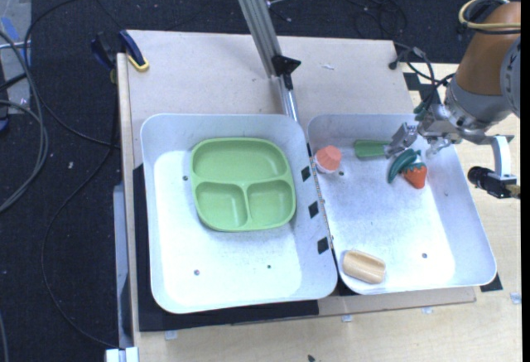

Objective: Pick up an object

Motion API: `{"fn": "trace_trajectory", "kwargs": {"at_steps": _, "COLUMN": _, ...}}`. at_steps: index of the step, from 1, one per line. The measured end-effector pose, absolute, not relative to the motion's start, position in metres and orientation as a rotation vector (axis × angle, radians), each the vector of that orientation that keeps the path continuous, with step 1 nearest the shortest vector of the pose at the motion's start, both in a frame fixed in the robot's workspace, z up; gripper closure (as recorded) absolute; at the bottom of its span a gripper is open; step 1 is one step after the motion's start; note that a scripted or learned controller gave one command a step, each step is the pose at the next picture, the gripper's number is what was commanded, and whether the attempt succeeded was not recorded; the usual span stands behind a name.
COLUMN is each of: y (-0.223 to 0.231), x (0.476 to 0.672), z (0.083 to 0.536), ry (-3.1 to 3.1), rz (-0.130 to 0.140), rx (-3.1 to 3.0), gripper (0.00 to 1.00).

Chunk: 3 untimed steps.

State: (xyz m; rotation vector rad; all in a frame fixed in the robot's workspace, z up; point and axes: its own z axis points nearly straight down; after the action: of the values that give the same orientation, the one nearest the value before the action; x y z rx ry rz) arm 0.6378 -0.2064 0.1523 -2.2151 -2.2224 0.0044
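The right bin (447, 236) holds several small objects. A toy carrot (414, 174), orange with a dark green top, lies near the bin's far right corner. My gripper (418, 142) hangs just above and behind it, close to its green top. A green pickle-like piece (368, 149) lies to the left of the gripper. Near the bin's far left wall sits a small salmon-red object (330, 158). A tan bread roll (364, 266) rests at the front left of the same bin.
A light green divided plate (244, 185) lies in the left bin (224, 277). A slanted metal pole (257, 12) rises behind the bins. The arm's grey wrist and orange band (484, 62) stand over the right bin's far right edge.
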Motion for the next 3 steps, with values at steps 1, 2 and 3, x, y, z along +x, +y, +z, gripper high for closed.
{"fn": "trace_trajectory", "kwargs": {"at_steps": 1, "y": -0.206, "x": 0.637, "z": 0.099, "ry": -2.223, "rz": 0.004, "rx": -2.216, "gripper": 0.00}}
{"fn": "trace_trajectory", "kwargs": {"at_steps": 2, "y": -0.206, "x": 0.639, "z": 0.113, "ry": -2.230, "rz": 0.000, "rx": -2.219, "gripper": 1.00}}
{"fn": "trace_trajectory", "kwargs": {"at_steps": 3, "y": -0.204, "x": 0.638, "z": 0.157, "ry": -2.228, "rz": -0.005, "rx": -2.223, "gripper": 1.00}}
